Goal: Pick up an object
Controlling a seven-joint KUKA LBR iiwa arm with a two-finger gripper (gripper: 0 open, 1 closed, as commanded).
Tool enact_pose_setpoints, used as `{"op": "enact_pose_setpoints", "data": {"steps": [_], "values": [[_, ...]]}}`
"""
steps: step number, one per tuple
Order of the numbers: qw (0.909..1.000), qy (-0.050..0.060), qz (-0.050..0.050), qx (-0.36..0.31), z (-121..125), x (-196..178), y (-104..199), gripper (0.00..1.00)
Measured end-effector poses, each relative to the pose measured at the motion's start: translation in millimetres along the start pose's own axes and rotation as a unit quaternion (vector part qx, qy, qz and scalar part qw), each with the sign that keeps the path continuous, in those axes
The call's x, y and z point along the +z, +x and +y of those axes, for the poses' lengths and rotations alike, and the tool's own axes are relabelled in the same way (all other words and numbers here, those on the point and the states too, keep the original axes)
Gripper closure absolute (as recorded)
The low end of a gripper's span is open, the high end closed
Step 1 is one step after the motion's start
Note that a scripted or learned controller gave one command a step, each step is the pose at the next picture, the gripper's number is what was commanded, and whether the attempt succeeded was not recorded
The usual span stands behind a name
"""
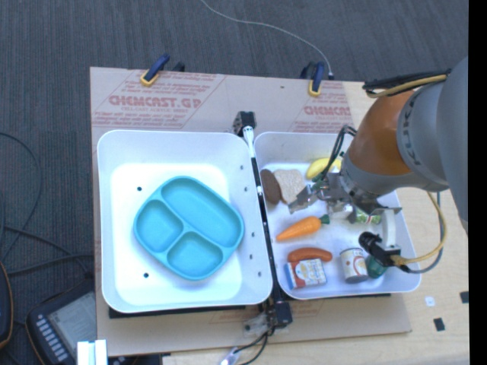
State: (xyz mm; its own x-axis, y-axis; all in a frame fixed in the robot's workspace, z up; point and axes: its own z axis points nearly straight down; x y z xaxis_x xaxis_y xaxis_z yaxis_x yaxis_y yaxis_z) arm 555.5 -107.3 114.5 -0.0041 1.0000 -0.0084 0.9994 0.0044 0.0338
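The right white bin (409, 281) holds several toy foods. An orange carrot (298, 229) lies in its middle, with a red sausage (310, 255) and a red-and-white carton (308, 273) in front of it. A small can (352, 265) stands at the front right. A brown oval piece (268, 186) and a beige bread slice (289, 182) lie at the back left, and a yellow banana (323, 166) lies behind them. My gripper (319, 195) hangs over the bin's middle, just above and right of the carrot, beside the bread slice. Nothing visibly sits in it.
The left white bin (106, 204) holds a blue divided plate (189, 226). A dark green object (377, 265) sits by the can, and a small green-and-white item (373, 217) lies under the wrist. The arm's grey and orange body (388, 147) covers the right bin's back right corner.
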Motion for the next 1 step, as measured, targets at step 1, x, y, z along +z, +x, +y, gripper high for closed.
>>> {"op": "enact_pose_setpoints", "data": {"steps": [1], "values": [[1.0, -0.002, -0.001, 0.0, -4.5, 2.1, 1.7, 0.0]]}}
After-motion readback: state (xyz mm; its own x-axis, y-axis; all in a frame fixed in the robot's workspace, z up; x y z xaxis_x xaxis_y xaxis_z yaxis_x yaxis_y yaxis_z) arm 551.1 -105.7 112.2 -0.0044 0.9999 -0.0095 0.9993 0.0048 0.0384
